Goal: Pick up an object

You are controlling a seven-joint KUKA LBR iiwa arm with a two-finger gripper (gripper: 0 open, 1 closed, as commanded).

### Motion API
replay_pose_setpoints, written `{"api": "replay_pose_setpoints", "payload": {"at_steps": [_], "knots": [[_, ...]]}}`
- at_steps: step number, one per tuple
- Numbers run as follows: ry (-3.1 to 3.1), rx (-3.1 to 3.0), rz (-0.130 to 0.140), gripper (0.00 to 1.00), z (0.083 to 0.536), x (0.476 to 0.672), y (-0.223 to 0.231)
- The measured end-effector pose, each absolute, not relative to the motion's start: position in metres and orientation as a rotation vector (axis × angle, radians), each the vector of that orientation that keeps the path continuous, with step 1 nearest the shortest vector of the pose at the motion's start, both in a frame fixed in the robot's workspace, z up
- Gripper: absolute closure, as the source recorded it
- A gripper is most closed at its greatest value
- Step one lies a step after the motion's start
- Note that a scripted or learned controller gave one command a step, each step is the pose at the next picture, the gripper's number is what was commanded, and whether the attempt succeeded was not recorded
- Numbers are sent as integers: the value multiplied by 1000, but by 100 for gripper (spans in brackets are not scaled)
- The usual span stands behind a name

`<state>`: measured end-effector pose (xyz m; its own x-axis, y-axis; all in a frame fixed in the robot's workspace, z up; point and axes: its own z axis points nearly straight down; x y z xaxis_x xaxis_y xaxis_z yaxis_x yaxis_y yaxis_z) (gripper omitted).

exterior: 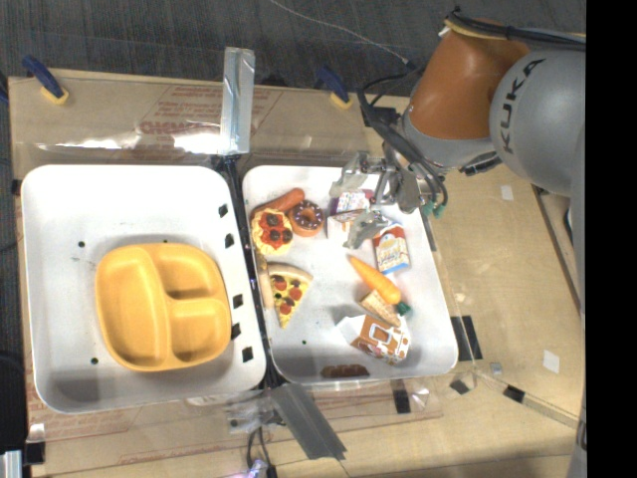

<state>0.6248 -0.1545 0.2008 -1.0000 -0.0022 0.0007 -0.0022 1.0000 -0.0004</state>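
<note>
My gripper [362, 223] hangs over the upper right part of the right bin [328, 352], low among the toy food. A small purple and white carton [349, 204] lies right beside it, partly covered by the gripper. Just below and to the right lies a red and blue packet [393, 251], with an orange carrot [374, 279] under that. Nothing is visibly lifted off the bin floor.
Further left in the right bin are a round pizza [272, 230], a hot dog [285, 201], a chocolate donut [307, 217] and a pizza slice [287, 292]. A brown and white box [383, 339] lies near the front. The left bin [50, 207] holds a yellow divided tray [162, 305].
</note>
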Motion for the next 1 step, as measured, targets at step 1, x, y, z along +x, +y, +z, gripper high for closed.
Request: {"api": "replay_pose_setpoints", "payload": {"at_steps": [1], "knots": [[-3141,8,0,0,92,596,-191]]}}
